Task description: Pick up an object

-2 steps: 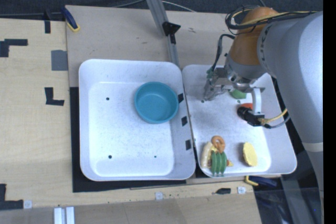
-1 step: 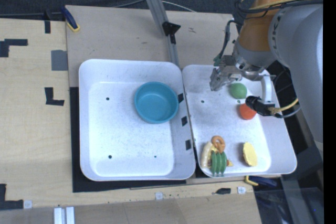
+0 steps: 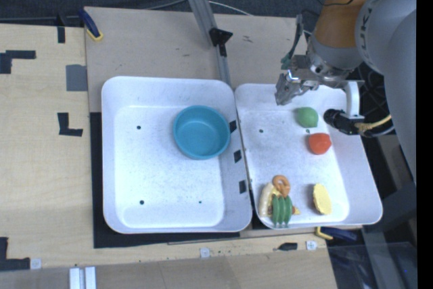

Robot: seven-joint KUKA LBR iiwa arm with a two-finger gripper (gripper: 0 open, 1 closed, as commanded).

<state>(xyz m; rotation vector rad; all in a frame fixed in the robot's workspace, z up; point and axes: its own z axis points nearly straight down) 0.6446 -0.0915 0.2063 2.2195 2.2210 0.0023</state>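
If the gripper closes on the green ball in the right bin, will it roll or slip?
Likely rolls: the green ball looks round, on flat bin floor. Probably light, toy-like. It may bump the red ball close beside it.

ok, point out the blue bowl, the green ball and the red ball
blue bowl [image 3: 201, 132], camera view, inner floor of the bowl
green ball [image 3: 307, 116], camera view, top middle
red ball [image 3: 319, 143], camera view, top middle

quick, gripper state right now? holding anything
Gripper: cannot be told; it hangs over the right bin, up-left of the green ball, with nothing seen in its grasp.
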